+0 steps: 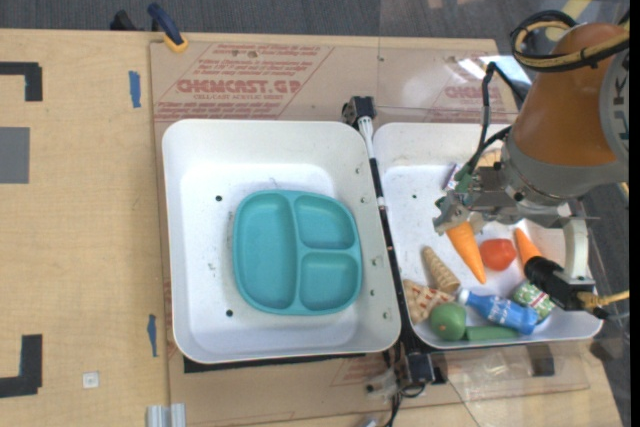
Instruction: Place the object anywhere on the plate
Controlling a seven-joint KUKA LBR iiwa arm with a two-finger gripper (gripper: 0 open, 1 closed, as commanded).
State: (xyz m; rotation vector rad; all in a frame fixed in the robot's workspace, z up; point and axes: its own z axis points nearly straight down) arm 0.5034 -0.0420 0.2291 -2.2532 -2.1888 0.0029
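Lying just under the tool point(458, 211) (touching?): carrot point(466, 250).

Teal three-compartment plate point(297, 253) flat in left bin; orange carrot point(466, 250) tilted in right bin.

Illumination is bright, even and overhead. Shadows are soft and short. Glare appears on the clear sheet point(455, 75) behind the bins. The arm point(570, 105) is slightly blurred. The remaining areas are reasonably sharp, with mild graininess.
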